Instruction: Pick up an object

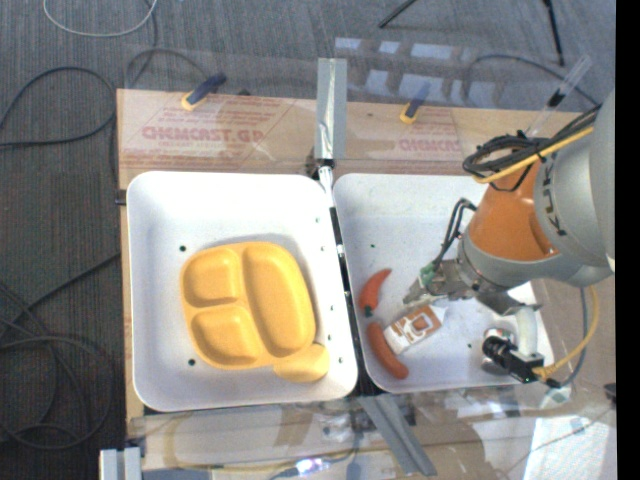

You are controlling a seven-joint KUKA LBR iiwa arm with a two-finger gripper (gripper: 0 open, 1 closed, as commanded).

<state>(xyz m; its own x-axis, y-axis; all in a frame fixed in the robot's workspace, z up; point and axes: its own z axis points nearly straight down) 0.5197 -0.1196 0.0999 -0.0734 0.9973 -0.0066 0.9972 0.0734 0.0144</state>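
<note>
One fixed camera is looking down at a slant from above the bench [215, 128]; both white bins [150, 268] are filling mid-frame; the arm [545, 218] is entering from the right edge.

Grey arm [585, 208], orange band, black cables [500, 153]

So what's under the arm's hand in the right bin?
Beneath the hand lies a small white-and-brown packet, with two red sausage-like pieces beside it on the right bin floor. The wrist covers the bin floor further right, so anything there is hidden.
</note>
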